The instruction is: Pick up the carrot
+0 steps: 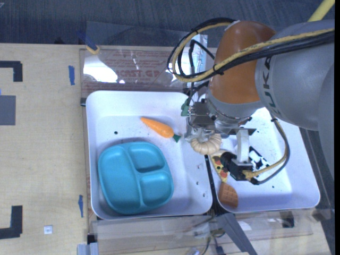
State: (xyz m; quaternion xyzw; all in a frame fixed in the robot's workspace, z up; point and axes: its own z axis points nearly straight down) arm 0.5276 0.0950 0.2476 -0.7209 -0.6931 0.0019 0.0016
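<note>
Meanwhile the small orange carrot with a green top (158, 127) lay free in the left white bin (101, 110), above the blue divided plastic plate (136, 177), while the gripper (204, 125) hung beside its green end.

The carrot (158, 126) is small and orange with a green stem end. It lies flat on the left bin's (106, 108) floor, tip pointing up-left, stem down-right.

Gripper (203, 137) mostly hidden under arm's wrist (234, 108); jaws' state unreadable. Right bin (297, 195) largely covered by arm. Arm cut off at right edge.
</note>
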